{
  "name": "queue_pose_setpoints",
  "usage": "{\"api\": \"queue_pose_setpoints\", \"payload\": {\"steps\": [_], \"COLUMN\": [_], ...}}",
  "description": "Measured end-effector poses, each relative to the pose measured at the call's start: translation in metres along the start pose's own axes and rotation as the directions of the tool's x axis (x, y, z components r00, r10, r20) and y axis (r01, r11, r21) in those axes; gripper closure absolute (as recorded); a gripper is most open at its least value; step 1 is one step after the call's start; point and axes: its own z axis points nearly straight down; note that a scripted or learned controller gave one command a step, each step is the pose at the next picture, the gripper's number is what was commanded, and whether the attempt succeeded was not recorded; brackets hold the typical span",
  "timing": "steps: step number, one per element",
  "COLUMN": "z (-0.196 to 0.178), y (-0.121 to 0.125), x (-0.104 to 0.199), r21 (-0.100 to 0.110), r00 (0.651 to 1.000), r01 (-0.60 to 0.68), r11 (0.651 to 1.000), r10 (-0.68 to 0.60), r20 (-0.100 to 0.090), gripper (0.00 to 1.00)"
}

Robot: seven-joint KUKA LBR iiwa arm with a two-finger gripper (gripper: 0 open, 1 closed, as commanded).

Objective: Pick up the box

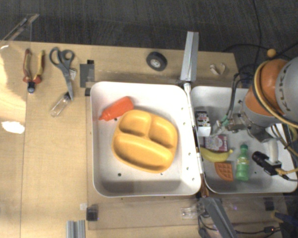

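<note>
Camera view looks down on a wooden desk (49, 172) with two white bins. Left bin (102, 177) holds a yellow divided tray (145, 140) and an orange bottle (116, 108) touching its upper left edge. Right bin (283, 185) holds the box (217, 143), pinkish and lying near the bin's left wall, with a small white carton (202, 123) above it, a banana (216, 155) just below it, a waffle (224, 171) and a green bottle (242, 163). Grey-and-orange arm (280, 90) reaches over the right bin; its jaws (223, 125) sit just above the box, and I cannot tell whether they are released or clenched. Scissors (64, 66), pliers (33, 68) and a tape roll (157, 61) lie on the desk behind.
</note>
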Motion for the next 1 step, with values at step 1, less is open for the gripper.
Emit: {"api": "queue_pose_setpoints", "payload": {"steps": [1], "z": [0.0021], "y": [-0.0036], "x": [-0.0066], "r21": [0.004], "r00": [0.999], "r01": [0.030], "r11": [1.000], "r10": [-0.030], "r20": [-0.012], "gripper": [0.00]}}
